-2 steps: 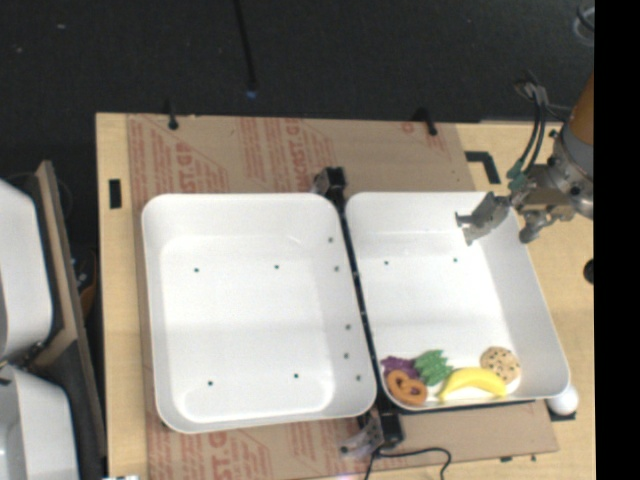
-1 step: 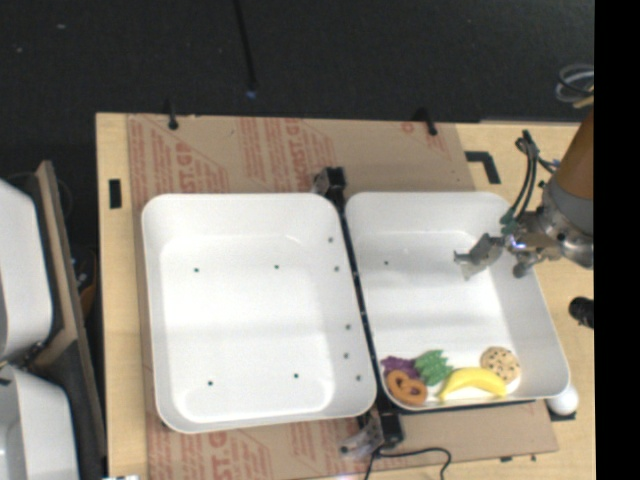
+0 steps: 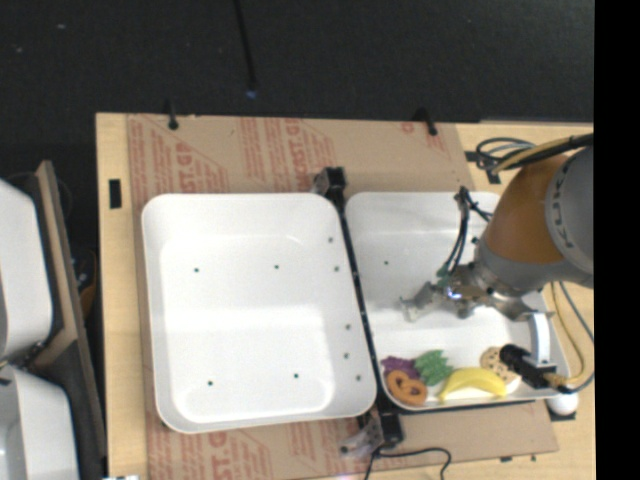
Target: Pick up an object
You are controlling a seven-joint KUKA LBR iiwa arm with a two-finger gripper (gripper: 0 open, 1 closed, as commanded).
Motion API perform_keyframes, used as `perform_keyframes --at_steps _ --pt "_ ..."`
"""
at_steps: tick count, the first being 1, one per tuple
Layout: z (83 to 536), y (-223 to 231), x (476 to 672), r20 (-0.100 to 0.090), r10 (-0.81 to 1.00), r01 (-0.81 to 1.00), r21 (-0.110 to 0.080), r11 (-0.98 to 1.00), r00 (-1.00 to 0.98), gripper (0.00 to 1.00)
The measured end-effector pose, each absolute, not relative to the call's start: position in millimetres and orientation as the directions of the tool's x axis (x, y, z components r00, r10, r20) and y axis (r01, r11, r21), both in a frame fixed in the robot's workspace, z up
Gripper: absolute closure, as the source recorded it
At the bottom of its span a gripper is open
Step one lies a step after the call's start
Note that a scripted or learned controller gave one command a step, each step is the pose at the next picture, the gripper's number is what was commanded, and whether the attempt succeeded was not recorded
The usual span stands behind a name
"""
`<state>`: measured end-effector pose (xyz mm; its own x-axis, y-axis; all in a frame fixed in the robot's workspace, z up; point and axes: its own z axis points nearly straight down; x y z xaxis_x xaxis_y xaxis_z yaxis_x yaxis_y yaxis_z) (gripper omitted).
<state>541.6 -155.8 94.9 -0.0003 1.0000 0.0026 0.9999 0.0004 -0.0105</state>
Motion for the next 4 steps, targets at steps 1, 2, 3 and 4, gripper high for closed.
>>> perform_keyframes --at_steps 1,2,3,4 --pt "122 -157 515.2 -0.001 1.000 1.000 0.002 -0.001 0.001 0.00" --pt "100 -188 514.7 -0.001 1.000 1.000 -0.001 -0.003 0.003 0.00" --pt "101 -159 555.2 0.000 1.000 1.000 0.002 0.003 -0.003 0.00" --pt "139 -161 522.4 -0.001 1.000 1.000 0.003 -0.001 0.001 0.00"
